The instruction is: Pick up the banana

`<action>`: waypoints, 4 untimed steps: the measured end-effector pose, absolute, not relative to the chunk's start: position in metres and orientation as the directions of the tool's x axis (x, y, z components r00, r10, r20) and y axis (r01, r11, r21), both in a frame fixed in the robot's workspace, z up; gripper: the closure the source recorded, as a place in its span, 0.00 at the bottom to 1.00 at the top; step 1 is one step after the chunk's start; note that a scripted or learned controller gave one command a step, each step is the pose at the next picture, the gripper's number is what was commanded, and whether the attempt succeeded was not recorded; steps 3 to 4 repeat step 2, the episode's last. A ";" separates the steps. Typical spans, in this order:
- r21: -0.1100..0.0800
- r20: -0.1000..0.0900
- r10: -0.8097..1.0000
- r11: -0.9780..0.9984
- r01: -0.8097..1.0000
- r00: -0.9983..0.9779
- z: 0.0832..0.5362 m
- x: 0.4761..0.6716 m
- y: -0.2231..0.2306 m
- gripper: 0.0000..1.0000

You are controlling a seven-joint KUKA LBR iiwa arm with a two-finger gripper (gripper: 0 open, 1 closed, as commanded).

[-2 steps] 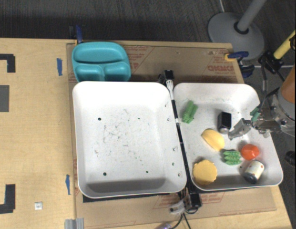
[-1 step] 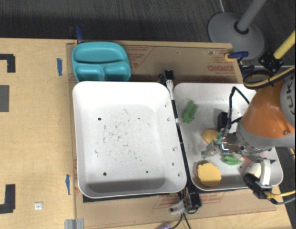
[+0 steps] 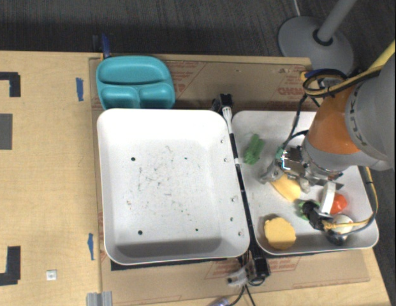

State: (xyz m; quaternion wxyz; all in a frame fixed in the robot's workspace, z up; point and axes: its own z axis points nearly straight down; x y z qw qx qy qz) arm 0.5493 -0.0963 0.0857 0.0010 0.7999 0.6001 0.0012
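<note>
Closest to us is the arm [image 3: 366,116], a smooth grey barrel with a glossy orange band, reaching in from the right and hiding much of the right bin [image 3: 268,123]. Below the band sits the gripper [image 3: 292,176], a cluster of metal parts low over the bin floor. We cannot tell whether it is released or clenched, because its body covers the tips.

The banana [image 3: 286,188] lies in the right bin, near its middle. We see it as a smooth, pale yellow wedge poking out from under the gripper on the left, and the rest of it is covered. We cannot make out whether the gripper touches it.

The same bin holds a small green piece [image 3: 253,149] with a ribbed look toward the far left corner. A rounded, matte yellow-orange lump [image 3: 279,233] sits near the front wall. A glossy red-orange ball shape [image 3: 338,203] is half hidden beside the wrist hardware. A scrap of green [image 3: 304,208] next to it is too covered to name.

The left bin [image 3: 121,123] is a shallow white tray with rounded corners. Its floor is scuffed with fine grey marks and a few dark dots.

Beyond it, touching its far rim, stands a teal plastic tray [image 3: 135,81] split into compartments. Everything rests on brown cardboard [image 3: 44,171].
</note>
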 end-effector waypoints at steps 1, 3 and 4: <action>0.007 0.002 0.960 -0.280 0.960 0.280 0.096 0.550 -0.095 1.00; -0.001 0.001 0.998 0.057 0.998 -0.057 0.184 0.497 -0.049 1.00; -0.001 0.001 0.998 0.057 0.998 -0.057 0.184 0.497 -0.049 1.00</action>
